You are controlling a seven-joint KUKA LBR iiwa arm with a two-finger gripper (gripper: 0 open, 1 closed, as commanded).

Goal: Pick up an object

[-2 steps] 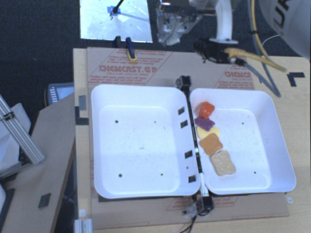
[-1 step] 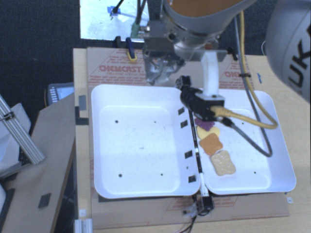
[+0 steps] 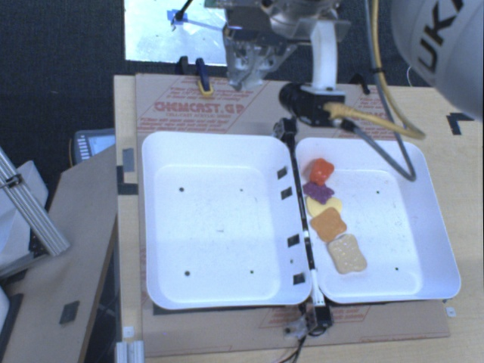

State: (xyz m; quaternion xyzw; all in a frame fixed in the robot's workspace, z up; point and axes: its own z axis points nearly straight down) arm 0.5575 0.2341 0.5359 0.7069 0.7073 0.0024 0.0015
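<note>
With the metal claw (image 3: 243,70) raised above the counter behind the white plastic left bin (image 3: 215,221), its state impossible to tell, the approach seemed unbegun, and next it needed to descend on the red lumpy toy (image 3: 321,170) in the white right bin (image 3: 435,233).

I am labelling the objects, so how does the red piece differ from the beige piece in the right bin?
The red piece is small, rounded and farthest back in the row; the beige piece is larger, flatter and nearest the front. Both lie in the right bin near its left wall.
</note>
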